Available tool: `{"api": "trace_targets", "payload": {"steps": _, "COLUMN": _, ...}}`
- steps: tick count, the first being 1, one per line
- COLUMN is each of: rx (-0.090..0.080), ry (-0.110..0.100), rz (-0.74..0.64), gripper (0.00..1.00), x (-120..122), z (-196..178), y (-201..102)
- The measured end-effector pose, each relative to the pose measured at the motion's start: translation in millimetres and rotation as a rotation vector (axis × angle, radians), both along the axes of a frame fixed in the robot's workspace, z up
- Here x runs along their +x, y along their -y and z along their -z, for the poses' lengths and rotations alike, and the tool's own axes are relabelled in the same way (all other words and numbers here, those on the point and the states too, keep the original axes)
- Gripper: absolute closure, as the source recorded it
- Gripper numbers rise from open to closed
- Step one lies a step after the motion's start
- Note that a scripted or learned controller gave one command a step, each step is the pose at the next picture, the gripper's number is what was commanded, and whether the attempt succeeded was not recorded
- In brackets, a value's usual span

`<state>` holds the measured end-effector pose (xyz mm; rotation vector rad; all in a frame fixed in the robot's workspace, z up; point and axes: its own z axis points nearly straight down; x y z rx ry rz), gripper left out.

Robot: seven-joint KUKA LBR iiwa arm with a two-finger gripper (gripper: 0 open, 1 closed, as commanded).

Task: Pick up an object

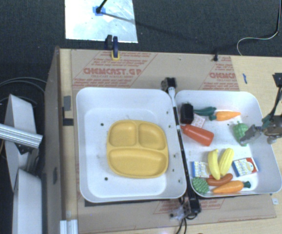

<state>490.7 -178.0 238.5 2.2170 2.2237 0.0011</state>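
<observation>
Two shallow white bins sit side by side on a cardboard-covered bench. The left bin (89, 130) holds a yellow divided plate (137, 147). The right bin (270, 165) is crowded: a carrot (226, 115) near the top, a red bottle (197, 134) on its side, two bananas (219, 162), a small white carton (244, 166), a sausage (219, 181) and a second carrot (230, 187) along the lower wall. A bumpy green vegetable (239, 130) lies near the right wall, apart from the rest. The gripper (250, 133) reaches in over the right rim, its tip just beside or touching that vegetable; I cannot tell whether it is spread or closed.
</observation>
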Motion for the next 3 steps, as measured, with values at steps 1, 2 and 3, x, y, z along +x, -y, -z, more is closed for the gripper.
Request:
{"api": "trace_targets", "payload": {"steps": 1, "rx": 0.001, "ry": -0.002, "rz": -0.001, "gripper": 0.0, "x": 75.4, "z": 88.1, "y": -23.9}}
{"api": "trace_targets", "payload": {"steps": 2, "rx": -0.001, "ry": 0.0, "rz": 0.001, "gripper": 0.0, "x": 131.7, "z": 109.3, "y": 28.9}}
{"api": "trace_targets", "payload": {"steps": 3, "rx": 0.0, "ry": -0.001, "rz": 0.001, "gripper": 0.0, "x": 104.6, "z": 154.6, "y": 28.3}}
